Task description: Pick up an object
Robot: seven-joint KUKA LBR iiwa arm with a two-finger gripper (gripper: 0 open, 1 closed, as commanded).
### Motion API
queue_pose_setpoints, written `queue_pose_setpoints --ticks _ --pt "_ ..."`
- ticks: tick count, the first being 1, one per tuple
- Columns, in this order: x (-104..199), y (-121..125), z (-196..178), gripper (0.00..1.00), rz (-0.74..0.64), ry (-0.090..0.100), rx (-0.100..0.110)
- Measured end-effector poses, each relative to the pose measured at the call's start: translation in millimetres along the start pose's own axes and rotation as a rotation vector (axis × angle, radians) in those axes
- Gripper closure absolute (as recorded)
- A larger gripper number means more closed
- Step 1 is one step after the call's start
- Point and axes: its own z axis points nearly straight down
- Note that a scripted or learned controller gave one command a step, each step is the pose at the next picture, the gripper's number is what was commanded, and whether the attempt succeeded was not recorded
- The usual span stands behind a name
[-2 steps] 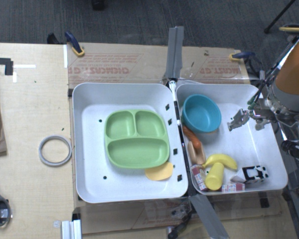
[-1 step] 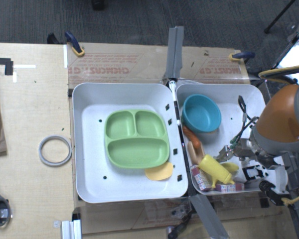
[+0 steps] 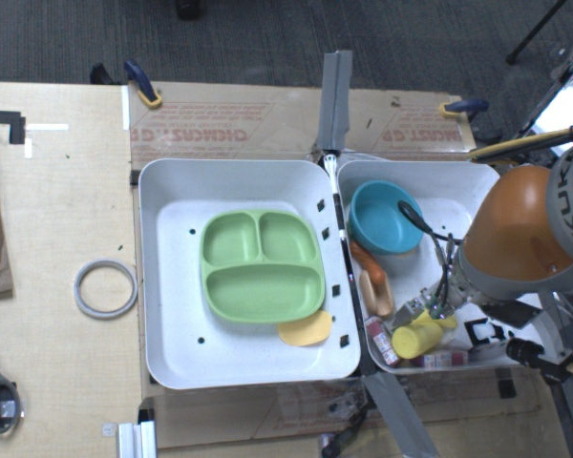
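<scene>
Yellow cup [image 3: 418,338] under the hand [image 3: 437,305]; one blue bowl [image 3: 386,217] (right bin [image 3: 477,195]).

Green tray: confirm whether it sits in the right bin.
No, the green tray lies in the left bin, with the blue bowl in the right one.

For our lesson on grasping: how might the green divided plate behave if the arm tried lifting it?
The green divided plate looks like stiff moulded plastic, so probably rigid and light. Lying flat and wide, it likely offers only its thin rim, and may tilt when lifted.
</scene>
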Motion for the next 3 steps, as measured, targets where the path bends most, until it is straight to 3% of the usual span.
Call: queue_pose_setpoints --ticks 1,2,3 --pt "-44 77 1 0.0 0.183 -0.001 0.002" --pt "-97 124 1 0.0 0.207 0.001 0.009" --pt "-84 153 3 0.0 0.041 0.004 0.022"
